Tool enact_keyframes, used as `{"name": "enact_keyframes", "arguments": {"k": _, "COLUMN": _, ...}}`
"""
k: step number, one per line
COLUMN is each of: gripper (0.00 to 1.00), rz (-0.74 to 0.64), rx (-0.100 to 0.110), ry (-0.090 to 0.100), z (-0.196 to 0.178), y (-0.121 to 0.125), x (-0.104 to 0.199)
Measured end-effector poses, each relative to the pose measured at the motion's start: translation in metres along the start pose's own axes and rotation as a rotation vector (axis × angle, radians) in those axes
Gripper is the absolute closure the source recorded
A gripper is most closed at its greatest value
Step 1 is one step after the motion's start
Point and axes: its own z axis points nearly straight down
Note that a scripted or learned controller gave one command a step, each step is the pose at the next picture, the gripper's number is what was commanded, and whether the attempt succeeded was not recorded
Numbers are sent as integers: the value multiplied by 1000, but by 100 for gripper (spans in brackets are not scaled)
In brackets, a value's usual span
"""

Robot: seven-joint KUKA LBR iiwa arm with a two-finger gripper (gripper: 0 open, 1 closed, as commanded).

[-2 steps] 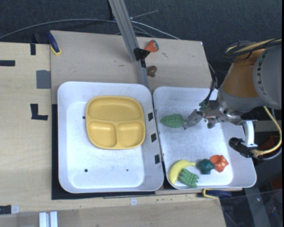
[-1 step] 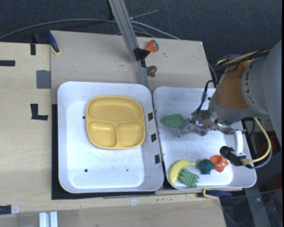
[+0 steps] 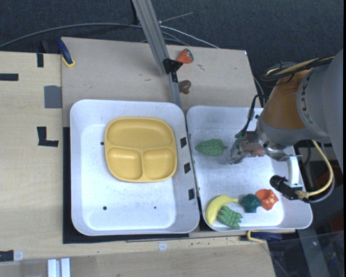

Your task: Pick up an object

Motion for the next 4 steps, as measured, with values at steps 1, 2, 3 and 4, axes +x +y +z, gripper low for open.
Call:
{"name": "enact_keyframes", "arguments": {"k": 1, "gripper": 100, "rz": 2, "rx": -6, "ry": -2, "z": -46, "y": 5, "x": -7}}
{"name": "enact_keyframes", "arguments": {"k": 2, "gripper": 100, "rz": 1, "rx": -7, "ry": -2, "z": -90, "y": 11, "x": -9}}
{"name": "enact_keyframes", "arguments": {"k": 3, "gripper": 100, "rz": 1, "rx": -8, "ry": -3, "z": -139, "y": 22, "x": -8}}
{"name": "enact_keyframes", "arguments": {"k": 4, "gripper": 100, "rz": 1, "rx": -7, "ry": -2, "z": -176, "y": 22, "x": -8}}
